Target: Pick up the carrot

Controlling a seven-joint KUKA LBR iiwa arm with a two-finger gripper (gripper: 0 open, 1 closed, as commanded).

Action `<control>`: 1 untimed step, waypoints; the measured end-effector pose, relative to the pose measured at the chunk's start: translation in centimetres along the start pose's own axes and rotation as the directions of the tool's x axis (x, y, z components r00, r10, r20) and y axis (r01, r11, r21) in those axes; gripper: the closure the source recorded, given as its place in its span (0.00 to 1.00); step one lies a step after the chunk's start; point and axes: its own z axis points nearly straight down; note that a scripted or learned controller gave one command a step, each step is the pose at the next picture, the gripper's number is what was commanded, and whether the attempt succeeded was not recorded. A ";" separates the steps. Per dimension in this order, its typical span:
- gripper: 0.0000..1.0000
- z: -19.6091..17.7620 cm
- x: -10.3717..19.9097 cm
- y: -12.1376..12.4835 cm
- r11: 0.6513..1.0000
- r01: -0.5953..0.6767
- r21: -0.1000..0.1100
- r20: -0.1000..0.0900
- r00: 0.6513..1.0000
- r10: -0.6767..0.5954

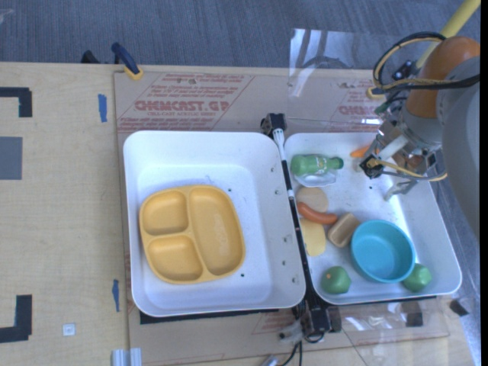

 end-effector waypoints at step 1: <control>1.00 -1.1 0.4 0.4 0.999 -0.001 -0.032 -0.018 1.000 0.000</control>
